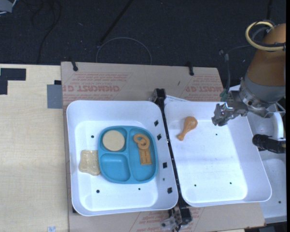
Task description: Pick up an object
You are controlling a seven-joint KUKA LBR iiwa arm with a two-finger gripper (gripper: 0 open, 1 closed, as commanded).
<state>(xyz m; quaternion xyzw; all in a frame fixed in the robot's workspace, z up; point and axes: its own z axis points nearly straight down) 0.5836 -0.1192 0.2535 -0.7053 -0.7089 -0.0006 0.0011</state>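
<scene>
A tan toy drumstick [187, 127] lies in the right bin [231, 178], near its upper left. My gripper [221, 117] hangs over the bin's upper right part, a short way right of the drumstick, with nothing visible in it. In the left bin [82, 197] sits a blue divided plate [126, 154] holding a round beige disc [113, 140] and a brown pretzel-like piece [143, 148]. A pale bread-like slab [89, 162] lies just left of the plate.
A black divider [165, 149] runs between the two bins. The arm's grey wrist and orange band [266, 66] fill the upper right. Cardboard lies under the bins, a wooden benchtop [24, 153] to the left.
</scene>
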